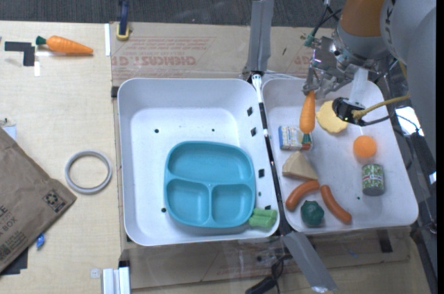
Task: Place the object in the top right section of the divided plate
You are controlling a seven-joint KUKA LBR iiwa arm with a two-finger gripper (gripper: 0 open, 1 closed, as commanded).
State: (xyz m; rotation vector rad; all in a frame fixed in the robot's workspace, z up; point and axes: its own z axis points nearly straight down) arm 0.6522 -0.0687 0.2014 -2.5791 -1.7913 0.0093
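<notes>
An orange carrot point(306, 115) hangs upright over the back left part of the right bin point(402, 213). Its top end sits between the fingers of my gripper point(313, 87), which is shut on it. The blue divided plate point(208, 159) lies in the left bin point(142, 147), toward its front, with one wide section at the back and two smaller ones in front. All three plate sections are bare. My gripper is to the right of the plate and farther back, across the wall between the bins.
The right bin holds a yellow piece point(331, 119), an orange ball point(364, 146), a green can point(372, 179), a small box point(293, 138), a tan wedge point(300, 166), two sausages point(302, 194), and a dark green item point(312, 214). A light green piece point(263, 218) lies by the plate's front right corner. On the bench to the left are a second carrot point(64, 45) and a tape ring point(88, 170).
</notes>
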